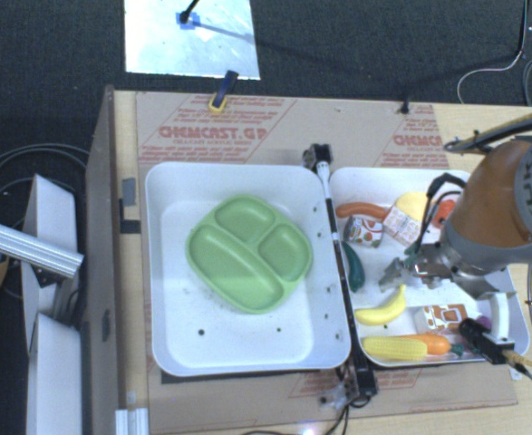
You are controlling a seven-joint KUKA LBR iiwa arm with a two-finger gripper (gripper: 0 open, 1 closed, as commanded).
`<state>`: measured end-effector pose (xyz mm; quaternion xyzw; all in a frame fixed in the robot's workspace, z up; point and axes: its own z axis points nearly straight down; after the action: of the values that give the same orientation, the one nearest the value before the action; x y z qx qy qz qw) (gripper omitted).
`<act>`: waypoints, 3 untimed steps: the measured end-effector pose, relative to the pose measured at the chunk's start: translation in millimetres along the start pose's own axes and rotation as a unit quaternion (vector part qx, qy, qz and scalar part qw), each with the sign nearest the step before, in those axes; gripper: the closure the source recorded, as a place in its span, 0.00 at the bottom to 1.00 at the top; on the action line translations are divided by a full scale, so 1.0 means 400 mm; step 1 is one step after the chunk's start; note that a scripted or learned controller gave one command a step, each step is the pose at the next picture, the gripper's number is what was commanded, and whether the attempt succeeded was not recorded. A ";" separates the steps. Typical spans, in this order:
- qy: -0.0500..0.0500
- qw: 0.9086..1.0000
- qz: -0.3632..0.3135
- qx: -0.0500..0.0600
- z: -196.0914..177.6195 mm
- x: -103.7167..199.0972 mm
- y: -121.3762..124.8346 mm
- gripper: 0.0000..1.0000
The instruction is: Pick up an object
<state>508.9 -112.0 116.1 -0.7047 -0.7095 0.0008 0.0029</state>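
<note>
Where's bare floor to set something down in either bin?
Left bin: bare strips all around the green divided plate, widest along the near wall and near-left corner. Right bin: crowded, with banana, corn, sausage and cartons under the gripper; only a small gap just left of the gripper.

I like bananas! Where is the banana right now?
The banana lies in the right bin, near its left wall, just above the corn cob and just below the gripper.
</note>
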 end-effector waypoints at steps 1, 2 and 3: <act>-0.001 1.000 0.004 -0.002 0.088 -0.028 -0.036 0.00; 0.000 1.000 0.002 -0.002 0.062 -0.028 -0.032 1.00; -0.001 1.000 -0.001 -0.007 -0.292 0.094 -0.050 1.00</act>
<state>489.3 -74.8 233.3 -0.7038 -0.7104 -0.0035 -0.0032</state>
